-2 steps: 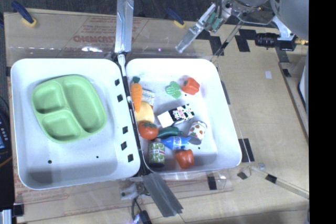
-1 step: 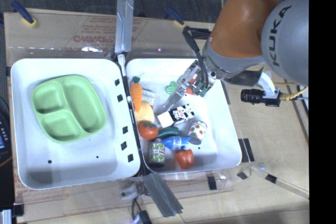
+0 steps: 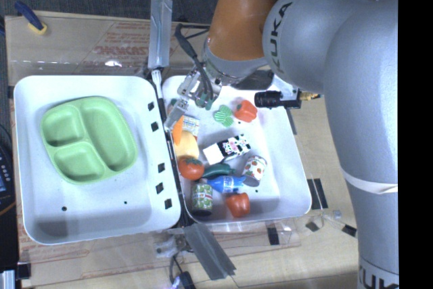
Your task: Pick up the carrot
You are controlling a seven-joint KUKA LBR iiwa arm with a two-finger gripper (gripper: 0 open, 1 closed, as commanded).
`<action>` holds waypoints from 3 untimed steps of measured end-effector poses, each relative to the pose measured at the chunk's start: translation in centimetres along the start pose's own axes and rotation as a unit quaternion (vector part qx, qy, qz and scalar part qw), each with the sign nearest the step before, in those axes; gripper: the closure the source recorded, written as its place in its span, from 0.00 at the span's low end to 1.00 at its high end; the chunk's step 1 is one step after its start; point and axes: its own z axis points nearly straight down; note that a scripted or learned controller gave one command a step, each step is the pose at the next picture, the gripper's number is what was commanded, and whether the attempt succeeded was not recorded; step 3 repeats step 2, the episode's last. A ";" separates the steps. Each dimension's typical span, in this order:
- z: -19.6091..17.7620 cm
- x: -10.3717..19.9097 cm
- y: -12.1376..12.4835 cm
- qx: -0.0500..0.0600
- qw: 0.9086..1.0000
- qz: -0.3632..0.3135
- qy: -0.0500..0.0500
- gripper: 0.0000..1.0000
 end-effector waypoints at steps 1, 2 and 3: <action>-0.2 -0.7 0.2 -0.001 0.999 -0.035 -0.003 0.00; -0.1 4.9 -3.3 0.000 1.000 -0.027 0.000 0.00; -0.1 4.9 -3.3 0.000 1.000 -0.027 0.000 0.00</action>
